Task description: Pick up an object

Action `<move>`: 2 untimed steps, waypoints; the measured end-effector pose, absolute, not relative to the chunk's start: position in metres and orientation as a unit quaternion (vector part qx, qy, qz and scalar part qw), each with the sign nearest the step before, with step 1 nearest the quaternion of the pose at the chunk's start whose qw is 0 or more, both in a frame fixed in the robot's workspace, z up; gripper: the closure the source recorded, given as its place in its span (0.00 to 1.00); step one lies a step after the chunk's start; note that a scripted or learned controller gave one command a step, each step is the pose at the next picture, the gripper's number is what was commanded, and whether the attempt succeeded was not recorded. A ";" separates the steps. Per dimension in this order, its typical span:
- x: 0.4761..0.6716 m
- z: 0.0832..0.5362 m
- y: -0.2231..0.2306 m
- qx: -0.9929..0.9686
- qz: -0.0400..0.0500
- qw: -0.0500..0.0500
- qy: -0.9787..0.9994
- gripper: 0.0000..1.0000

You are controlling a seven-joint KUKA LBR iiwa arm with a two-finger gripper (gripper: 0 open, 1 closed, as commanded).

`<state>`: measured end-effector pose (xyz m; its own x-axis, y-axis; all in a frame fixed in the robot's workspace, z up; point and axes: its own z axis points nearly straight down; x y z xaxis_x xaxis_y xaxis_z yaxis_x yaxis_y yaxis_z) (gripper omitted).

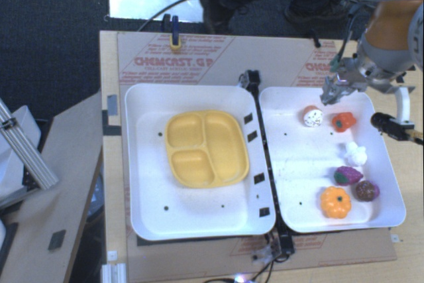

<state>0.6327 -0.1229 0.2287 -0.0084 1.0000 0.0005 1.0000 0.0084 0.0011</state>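
Note:
My gripper (329,97) hangs over the far part of the right bin (291,172), just above and to the right of a white speckled ball (313,117). Nothing shows between its tips. A small red-orange piece (342,121) lies to the ball's right. Lower in the same bin lie a white lumpy item (356,154), a purple-and-green piece (348,175), a dark brown round piece (366,191) and an orange pumpkin (335,202).
The left bin (149,209) holds a yellow divided tray (205,148). A black-clipped divider (260,149) runs between the bins. A person's legs and shoes (218,0) stand beyond the bench's far edge.

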 end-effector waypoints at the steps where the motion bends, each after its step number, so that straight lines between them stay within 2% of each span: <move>1: 0.626 0.218 -0.068 0.704 0.001 0.000 0.710 1.00; 2: 0.629 0.214 -0.020 0.704 0.001 0.000 0.710 1.00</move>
